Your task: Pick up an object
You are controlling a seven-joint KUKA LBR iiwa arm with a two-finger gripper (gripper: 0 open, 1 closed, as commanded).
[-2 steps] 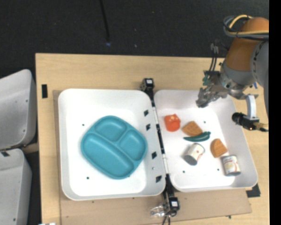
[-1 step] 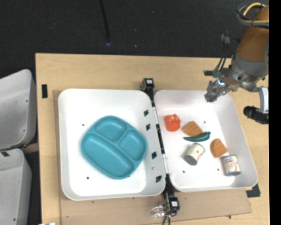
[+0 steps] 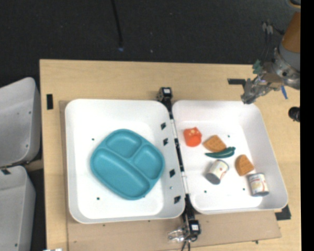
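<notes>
Camera view: gripper (image 3: 249, 95) hung at right bin (image 3: 261, 114) rim, 1 o'clock; finger state: cannot tell. Objs incl. red toy (image 3: 193, 136) lay ungrasped; pick pending.

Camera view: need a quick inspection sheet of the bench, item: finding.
Surface: tan bench bearing two shallow white bins side by side, left bin and right bin.
Job's things: in the right bin, an orange-red block, a brown bread-like piece, a green pepper-like piece, a second brown piece, a small cup on its side, a white can on its side.
Clutter: teal divided plate in the left bin.
Grippers: gripper above the right bin's far right corner, holding nothing visible.
Cables: thin dark line on the floor beyond the bench.
Surroundings: dark floor; white panels at left.
</notes>
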